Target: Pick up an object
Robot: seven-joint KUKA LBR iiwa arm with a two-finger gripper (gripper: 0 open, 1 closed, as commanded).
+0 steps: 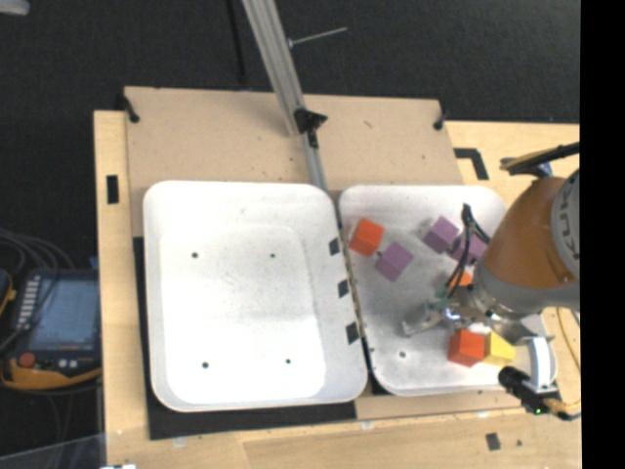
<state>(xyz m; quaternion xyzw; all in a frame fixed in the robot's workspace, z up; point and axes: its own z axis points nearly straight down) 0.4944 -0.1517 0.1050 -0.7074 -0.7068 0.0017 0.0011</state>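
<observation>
The right bin [391,374] holds several small blocks. An orange cube [367,235] and a purple cube [395,260] lie near its left wall. A second purple cube [441,233] sits farther back, and a third purple block [471,247] is partly hidden by the arm. An orange cube [469,347] and a yellow block [501,350] lie side by side at the bin's front right. My gripper [430,320] hangs low over the bin floor, just left of and behind that front orange cube. No block is visibly held in it.
The left bin [234,291] sits beside the right one. A slanted metal rail [278,57] runs from the top down to the gap between the bins. The arm's orange band [527,237] covers the right bin's right side.
</observation>
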